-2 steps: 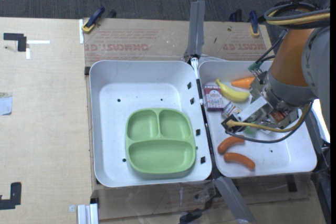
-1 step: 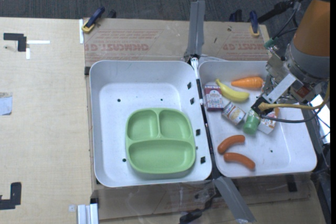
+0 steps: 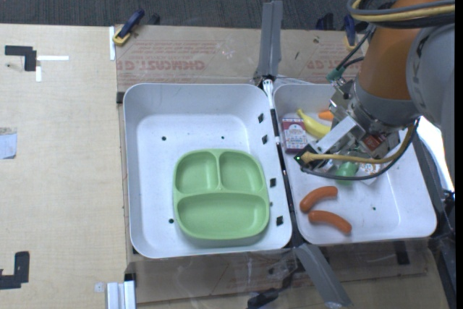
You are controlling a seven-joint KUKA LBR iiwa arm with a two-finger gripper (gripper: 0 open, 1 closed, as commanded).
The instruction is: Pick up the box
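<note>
The box (image 3: 293, 132) is small, red and white, and lies near the left wall of the right bin (image 3: 405, 224), at its back. A yellow banana (image 3: 315, 124) lies just right of it. My gripper (image 3: 349, 158) hangs low over the middle of the right bin, right of and a little nearer than the box. Nothing shows between the box and the gripper that joins them. A green item (image 3: 348, 170) sits directly under the gripper, partly hidden by it.
Two orange-red sausages (image 3: 318, 197) (image 3: 330, 221) lie in the front of the right bin. A small orange piece (image 3: 327, 114) sits behind the banana. The left bin (image 3: 145, 155) holds a green divided plate (image 3: 220, 194).
</note>
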